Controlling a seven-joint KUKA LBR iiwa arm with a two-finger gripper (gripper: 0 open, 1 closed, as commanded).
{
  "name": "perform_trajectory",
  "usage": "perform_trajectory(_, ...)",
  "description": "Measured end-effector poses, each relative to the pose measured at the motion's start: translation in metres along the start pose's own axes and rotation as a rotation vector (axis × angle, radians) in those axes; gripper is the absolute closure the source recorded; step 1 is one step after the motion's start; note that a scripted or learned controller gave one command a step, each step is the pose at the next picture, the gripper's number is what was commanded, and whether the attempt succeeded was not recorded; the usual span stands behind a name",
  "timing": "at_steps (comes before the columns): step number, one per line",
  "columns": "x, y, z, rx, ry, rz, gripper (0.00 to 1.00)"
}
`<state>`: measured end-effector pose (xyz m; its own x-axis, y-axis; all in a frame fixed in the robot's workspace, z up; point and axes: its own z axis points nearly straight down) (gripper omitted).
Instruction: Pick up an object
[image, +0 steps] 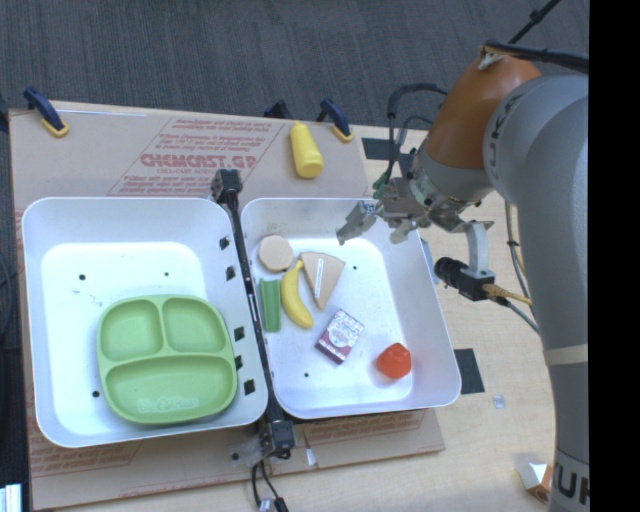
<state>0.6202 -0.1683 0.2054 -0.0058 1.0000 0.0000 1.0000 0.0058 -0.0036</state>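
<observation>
Yellow banana (294, 296): lying in the right bin (425, 330), left of that bin's centre, gently curved, its long axis running nearly up and down the frame with a lean toward lower right.
Wedge beside it: a tan slice-shaped piece (326, 277) just right of the banana's upper half, close enough that they may be touching.
Round piece: a pale disc (275, 252) sits at the banana's upper end, up and to the left.
Green stick (269, 304): parallel to the banana on its left side, hard against the bin's left wall.
Further out: a small printed packet (340, 335) lower right of the banana, and a red fruit-like lump (394, 362) beyond that toward the bin's lower right corner, well apart from the cluster.
End effector (378, 212): up over the upper right part of the right bin, near its back rim, fingers spread apart with nothing between them; one grey finger (352, 222) points down-left toward the cluster.
Key relation: every candidate lies down and to the left of the end effector in the frame; the wedge and disc are nearest, the banana next, the red lump farthest down.
Judgement on approach: the banana's near-vertical axis suggests closing across its width, left to right, though the wedge and green stick crowd both flanks.
Left bin (60, 240): holds a green divided plate (167, 358), away from the action.
Outside the bins: a yellow object (306, 150) rests on the cardboard (120, 150) on the table, above the right bin.
</observation>
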Motion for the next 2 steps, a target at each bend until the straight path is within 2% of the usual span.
perform_trajectory(1, 0.073, -0.071, 0.115, 0.001, 0.001, -0.002, 0.00)
perform_trajectory(2, 0.072, -0.070, 0.104, 0.002, -0.001, -0.007, 1.00)
